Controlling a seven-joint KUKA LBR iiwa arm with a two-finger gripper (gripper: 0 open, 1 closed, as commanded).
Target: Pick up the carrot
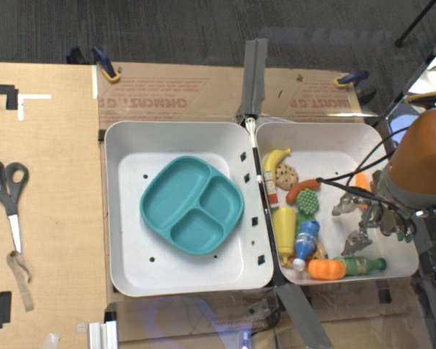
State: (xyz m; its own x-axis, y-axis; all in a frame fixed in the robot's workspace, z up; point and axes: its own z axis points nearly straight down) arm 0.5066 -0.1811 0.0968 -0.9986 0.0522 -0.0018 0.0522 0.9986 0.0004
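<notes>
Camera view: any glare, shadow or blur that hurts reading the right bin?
Camera view: lighting is even and soft; the teal plate and left bin are crisp. In the right bin the crowded toys, including the carrot, read clearly. The arm's orange band is soft and overexposed; the claw is slightly blurred. A purple glint sits at the bottom edge.

The arm's orange band (pixel 425 155) is cut off by the picture's right side. An orange object (pixel 360 181) by the right bin's (pixel 327 131) right wall (possibly the carrot) lies partly behind black cables (pixel 349 186); its shape cannot be told.
</notes>
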